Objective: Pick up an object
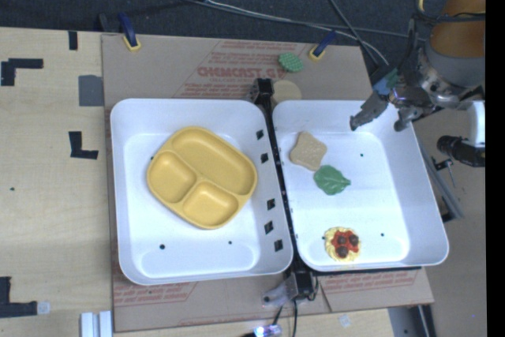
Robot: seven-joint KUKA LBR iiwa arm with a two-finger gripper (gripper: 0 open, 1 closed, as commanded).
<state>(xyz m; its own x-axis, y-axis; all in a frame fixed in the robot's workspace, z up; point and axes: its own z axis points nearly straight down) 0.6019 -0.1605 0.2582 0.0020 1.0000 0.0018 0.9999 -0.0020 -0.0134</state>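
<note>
Pizza toy point(342, 243), leaf point(332, 181), bread point(307, 151) share right bin point(410, 193); yellow tray point(203, 177) fills left.

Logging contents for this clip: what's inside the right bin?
The right bin holds a tan bread piece, a green leaf and a small pizza toy. Nothing looks covered.

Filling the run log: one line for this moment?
claw open, over right bin | holds nothing | bread, leaf, pizza inside
</note>
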